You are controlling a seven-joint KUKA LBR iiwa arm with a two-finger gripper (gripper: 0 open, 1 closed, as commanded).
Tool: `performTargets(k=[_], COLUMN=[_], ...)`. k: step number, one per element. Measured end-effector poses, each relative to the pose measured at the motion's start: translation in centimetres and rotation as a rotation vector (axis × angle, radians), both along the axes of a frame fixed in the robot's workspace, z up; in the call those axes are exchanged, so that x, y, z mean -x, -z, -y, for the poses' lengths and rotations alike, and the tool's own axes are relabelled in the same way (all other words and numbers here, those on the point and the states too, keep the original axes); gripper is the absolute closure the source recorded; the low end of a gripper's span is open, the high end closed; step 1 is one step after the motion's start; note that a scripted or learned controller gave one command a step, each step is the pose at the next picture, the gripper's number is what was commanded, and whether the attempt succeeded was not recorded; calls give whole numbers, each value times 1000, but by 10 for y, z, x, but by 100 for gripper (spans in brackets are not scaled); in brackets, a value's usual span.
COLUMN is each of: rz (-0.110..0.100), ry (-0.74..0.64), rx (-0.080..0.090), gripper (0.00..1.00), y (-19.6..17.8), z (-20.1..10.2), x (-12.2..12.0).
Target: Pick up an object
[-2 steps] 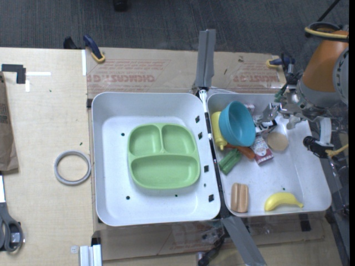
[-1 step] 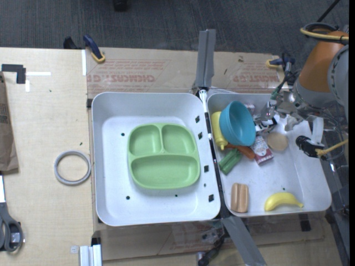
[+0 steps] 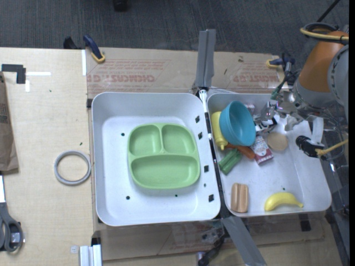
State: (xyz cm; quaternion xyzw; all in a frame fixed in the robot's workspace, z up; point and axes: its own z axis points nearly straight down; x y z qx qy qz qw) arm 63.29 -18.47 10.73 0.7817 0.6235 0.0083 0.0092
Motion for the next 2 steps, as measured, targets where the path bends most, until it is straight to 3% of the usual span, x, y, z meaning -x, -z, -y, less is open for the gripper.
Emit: performTargets(k=[1,2], rz=[-14,8], ry=[-205,-319], rx=[3,11], gripper=[0,0], y=[-12,0], z=[-11,-1], x=[27,88])
